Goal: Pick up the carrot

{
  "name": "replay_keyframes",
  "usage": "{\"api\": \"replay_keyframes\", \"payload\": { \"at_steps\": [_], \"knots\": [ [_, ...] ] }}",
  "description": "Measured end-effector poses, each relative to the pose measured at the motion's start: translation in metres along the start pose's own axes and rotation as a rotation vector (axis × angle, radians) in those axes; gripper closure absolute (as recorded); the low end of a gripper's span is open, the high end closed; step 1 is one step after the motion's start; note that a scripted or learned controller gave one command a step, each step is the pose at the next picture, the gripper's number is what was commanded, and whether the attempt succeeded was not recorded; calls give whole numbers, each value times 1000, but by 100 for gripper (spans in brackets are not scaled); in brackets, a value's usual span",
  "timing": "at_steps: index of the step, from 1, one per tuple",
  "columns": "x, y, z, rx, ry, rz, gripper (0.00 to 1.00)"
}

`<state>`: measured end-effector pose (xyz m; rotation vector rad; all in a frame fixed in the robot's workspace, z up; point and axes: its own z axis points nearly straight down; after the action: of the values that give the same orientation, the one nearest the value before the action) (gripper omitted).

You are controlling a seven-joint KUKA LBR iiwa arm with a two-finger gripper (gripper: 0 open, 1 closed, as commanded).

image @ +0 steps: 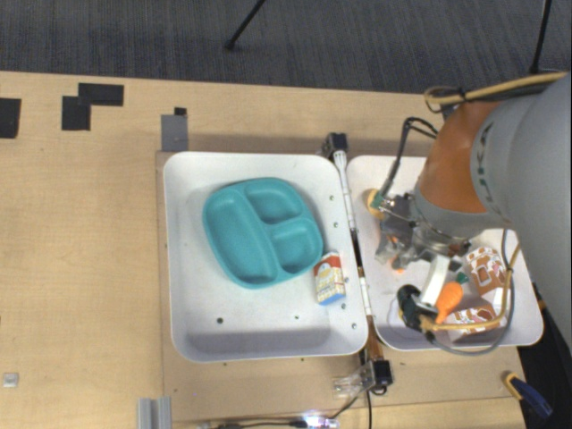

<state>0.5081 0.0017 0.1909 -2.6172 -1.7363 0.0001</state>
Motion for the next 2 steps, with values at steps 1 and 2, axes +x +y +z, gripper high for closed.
{"api": "replay_keyframes", "payload": {
  "at_steps": [1, 2],
  "knots": [
    [54, 13, 7, 2, 1, 476, 100],
    [53, 13, 7, 1, 0, 475, 0]
  ]
}}
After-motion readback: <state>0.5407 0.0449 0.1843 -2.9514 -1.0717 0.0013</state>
